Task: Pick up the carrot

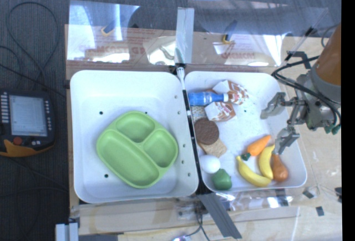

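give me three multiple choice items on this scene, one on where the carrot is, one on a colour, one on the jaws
1. Where does the carrot lie?
A. on the plate
B. in the right bin, beside the banana
C. on the floor

2. What colour is the divided plate?
A. green
B. red
C. blue

3. How do the gripper jaws stand?
A. shut on the carrot
B. shut on the bottle
C. open, holding nothing

Answers: 1 B, it rests in the right bin next to the banana. 2 A, the plate in the left bin is light green. 3 C, the jaws are spread above the carrot with nothing between them.

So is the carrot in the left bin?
No, the carrot lies in the right bin, beside the banana, with the gripper just above it.
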`<action>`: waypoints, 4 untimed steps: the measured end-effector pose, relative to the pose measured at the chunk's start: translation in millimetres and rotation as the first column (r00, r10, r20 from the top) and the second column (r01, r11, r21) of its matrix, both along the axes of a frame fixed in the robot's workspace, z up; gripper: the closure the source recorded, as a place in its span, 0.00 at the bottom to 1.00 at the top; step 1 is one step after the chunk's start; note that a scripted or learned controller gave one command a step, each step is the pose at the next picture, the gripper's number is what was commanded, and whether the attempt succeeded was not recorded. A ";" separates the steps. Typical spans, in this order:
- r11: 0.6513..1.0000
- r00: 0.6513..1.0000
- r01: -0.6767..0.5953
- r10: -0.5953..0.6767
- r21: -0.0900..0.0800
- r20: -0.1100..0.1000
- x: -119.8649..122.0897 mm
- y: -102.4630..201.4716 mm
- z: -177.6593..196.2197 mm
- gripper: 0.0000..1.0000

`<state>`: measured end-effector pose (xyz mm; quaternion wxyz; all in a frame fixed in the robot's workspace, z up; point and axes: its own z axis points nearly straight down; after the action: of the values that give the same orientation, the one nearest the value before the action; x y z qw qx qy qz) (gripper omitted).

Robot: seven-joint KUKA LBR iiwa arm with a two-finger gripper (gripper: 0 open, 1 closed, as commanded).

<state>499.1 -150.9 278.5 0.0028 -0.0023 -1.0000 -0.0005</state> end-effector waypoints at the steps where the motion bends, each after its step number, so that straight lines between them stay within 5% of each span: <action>1: 1.000 1.000 0.010 -0.010 -0.002 0.011 39.5 -21.8 -189.5 0.00; 2: 1.000 1.000 0.008 -0.008 -0.006 0.018 42.8 -21.0 -180.9 1.00; 3: 0.996 0.996 -0.088 0.088 -0.001 0.012 98.2 31.4 -85.7 1.00; 4: 0.971 0.971 -0.240 0.240 -0.001 0.010 44.6 -4.0 -185.5 1.00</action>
<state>543.7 -155.0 93.0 -0.0022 0.1187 -0.9929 -0.0004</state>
